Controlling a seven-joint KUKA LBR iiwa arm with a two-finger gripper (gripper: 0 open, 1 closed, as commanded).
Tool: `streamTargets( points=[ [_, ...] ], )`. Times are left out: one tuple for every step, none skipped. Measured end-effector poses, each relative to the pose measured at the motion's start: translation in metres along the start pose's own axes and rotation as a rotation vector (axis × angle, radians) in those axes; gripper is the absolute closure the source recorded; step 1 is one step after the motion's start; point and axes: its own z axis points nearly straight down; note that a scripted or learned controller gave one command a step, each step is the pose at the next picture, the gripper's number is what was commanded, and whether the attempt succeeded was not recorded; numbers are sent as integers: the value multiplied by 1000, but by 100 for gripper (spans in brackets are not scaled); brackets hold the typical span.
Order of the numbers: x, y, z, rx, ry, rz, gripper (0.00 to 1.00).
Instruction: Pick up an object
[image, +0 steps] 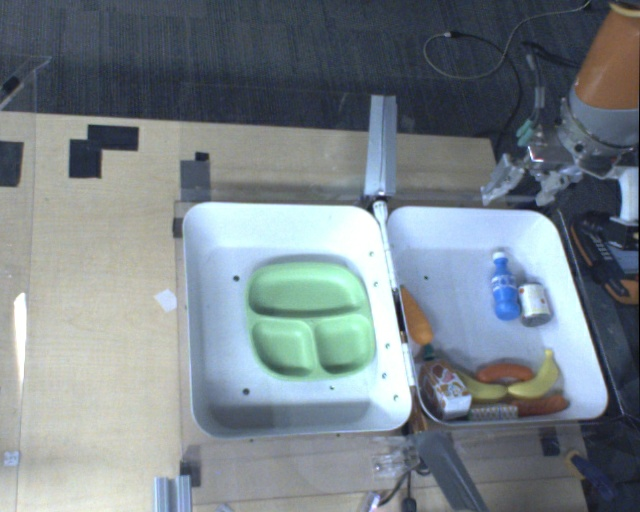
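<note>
The gripper (527, 172) hangs at the two o'clock corner of the scene, just outside the far rim of the right bin (450, 235), and its two fingers look spread apart with nothing between them. Down in that bin the pickings are good: a small blue bottle (503, 287) lies at about three o'clock of the bin's middle, touching a little silver can (535, 304) on its right. I'd judge both light and rigid, but round and slick, so they may roll; pinch the bottle across its body, not its cap. Along the six o'clock wall there's a crowd: a yellow banana (540, 374), reddish sausage-like pieces (504, 372), and a printed packet (446, 389) in the seven o'clock corner, with an orange carrot (416, 318) against the nine o'clock wall. Those look like light toy food, packed tight, hard to get fingers around. The left bin (215, 300) holds a green divided tray (303, 317), broad and flat, a poor bet. The bottle seems the cleanest pick.
</note>
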Motion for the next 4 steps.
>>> streamTargets(
  points=[
    [2,-48,170,3,1,84,0],
    [-51,-102,182,-5,-2,140,0],
    [25,-104,181,-9,2,61,0],
    [4,-146,180,-12,-1,-22,0]
  ],
)
